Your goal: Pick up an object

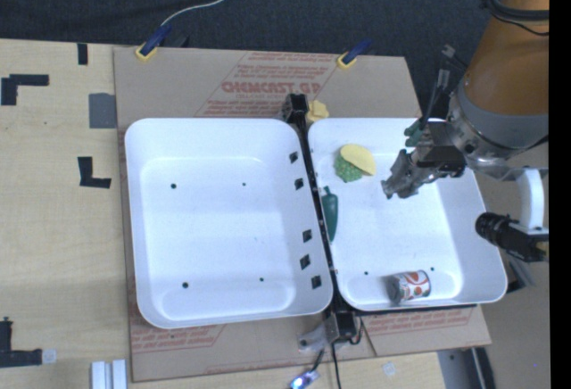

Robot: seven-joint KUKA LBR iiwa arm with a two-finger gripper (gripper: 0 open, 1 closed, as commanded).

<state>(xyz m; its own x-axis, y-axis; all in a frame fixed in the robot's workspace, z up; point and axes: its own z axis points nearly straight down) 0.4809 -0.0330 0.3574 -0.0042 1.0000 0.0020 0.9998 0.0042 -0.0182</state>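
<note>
Nothing is lifted yet — the hand [395,186] hangs over the right bin [464,285], whether released or clenched I cannot tell. The yellow-green object [353,161] lies just to its left — the grasp remains.

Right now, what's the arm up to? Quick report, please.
Gripper hovering over right bin, nothing seen in it. Yellow-green piece just to its left, can at near edge, green item by the divider. Nothing blocking.
</note>
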